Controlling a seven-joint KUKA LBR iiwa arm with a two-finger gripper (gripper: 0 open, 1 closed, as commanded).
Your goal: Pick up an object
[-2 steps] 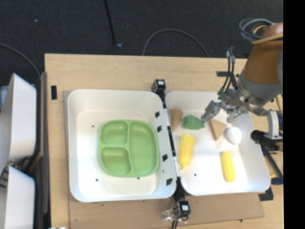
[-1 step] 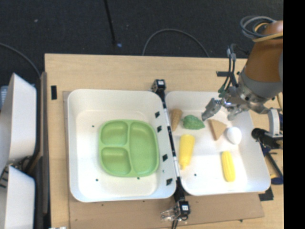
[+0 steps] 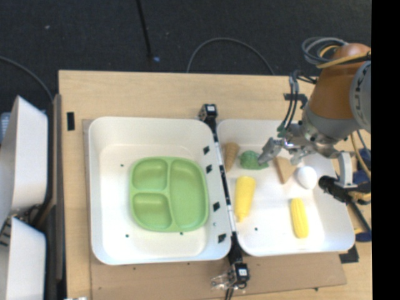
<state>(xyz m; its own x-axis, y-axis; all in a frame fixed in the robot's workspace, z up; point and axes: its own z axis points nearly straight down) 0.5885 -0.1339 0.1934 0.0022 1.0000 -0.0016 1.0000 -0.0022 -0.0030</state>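
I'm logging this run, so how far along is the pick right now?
Nothing looks picked yet. The gripper hangs low over the right bin, beside the green item. Both corn cobs, the egg and the cones still lie there. Grasp and lift remain.

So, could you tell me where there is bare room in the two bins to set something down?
Left bin: the white floor bordering the green plate. Right bin: bare floor between the two corn cobs. Its upper half is crowded: cone, green object, wedge, egg and gripper.

Bench (image 3: 144,92) w/ 2 bins (image 3: 106,136) (white).
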